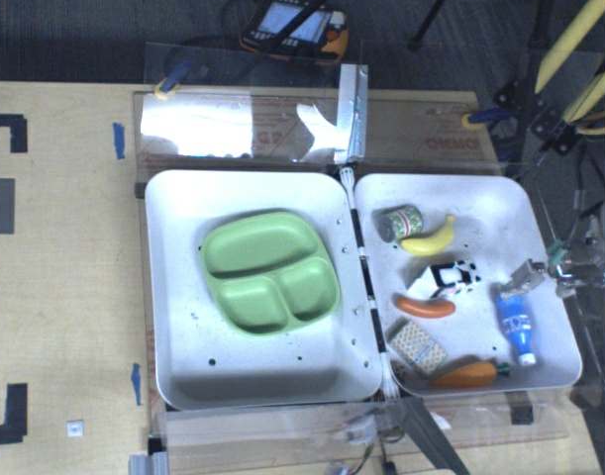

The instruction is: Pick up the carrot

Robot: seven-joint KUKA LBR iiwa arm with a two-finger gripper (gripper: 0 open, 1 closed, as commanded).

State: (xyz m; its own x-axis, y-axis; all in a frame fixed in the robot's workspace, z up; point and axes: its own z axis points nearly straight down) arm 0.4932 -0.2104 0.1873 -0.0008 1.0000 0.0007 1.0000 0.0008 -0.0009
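Observation:
The carrot is orange with a small green top at its right end. It lies on its side along the front wall of the right bin, near the front middle. A checkered packet touches it on the upper left. A blue bottle lies just to its upper right.
The right bin also holds a small can, a banana, a black-and-white item and a red sausage. A grey metal piece juts in from the right rim. The left bin holds a green divided plate.

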